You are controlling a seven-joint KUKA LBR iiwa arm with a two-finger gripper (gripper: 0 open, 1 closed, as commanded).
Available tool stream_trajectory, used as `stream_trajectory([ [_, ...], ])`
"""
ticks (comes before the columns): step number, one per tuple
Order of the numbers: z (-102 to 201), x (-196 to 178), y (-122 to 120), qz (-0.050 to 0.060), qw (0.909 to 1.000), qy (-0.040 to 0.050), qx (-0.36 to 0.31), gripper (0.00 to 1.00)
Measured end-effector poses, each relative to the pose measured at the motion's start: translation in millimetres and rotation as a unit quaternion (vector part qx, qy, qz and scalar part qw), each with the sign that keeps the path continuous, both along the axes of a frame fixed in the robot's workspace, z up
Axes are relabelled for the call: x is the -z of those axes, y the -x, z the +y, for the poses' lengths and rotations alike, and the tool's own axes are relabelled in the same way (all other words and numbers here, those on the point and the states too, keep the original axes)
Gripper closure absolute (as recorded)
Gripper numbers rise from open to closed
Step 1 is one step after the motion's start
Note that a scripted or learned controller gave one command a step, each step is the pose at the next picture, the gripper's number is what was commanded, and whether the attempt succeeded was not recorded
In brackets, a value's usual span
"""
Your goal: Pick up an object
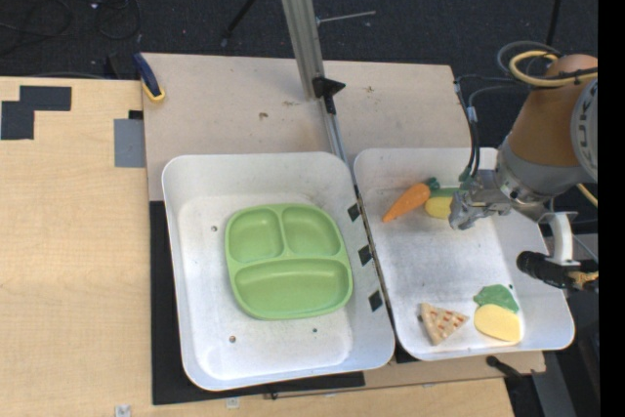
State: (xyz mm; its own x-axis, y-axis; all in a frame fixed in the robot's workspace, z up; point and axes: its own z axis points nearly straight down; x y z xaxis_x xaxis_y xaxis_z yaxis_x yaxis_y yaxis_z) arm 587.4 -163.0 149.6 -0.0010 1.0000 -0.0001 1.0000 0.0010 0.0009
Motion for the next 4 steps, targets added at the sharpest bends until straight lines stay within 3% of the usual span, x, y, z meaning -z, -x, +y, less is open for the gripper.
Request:
stream_trajectory([
  [2,7.7,-105.3,0.0,-0.002,1.0000,0.0005,0.000,1.00],
  [4,108.7,-93.9,28.2,0.003,1.0000,-0.0010,-0.001,1.00],
])
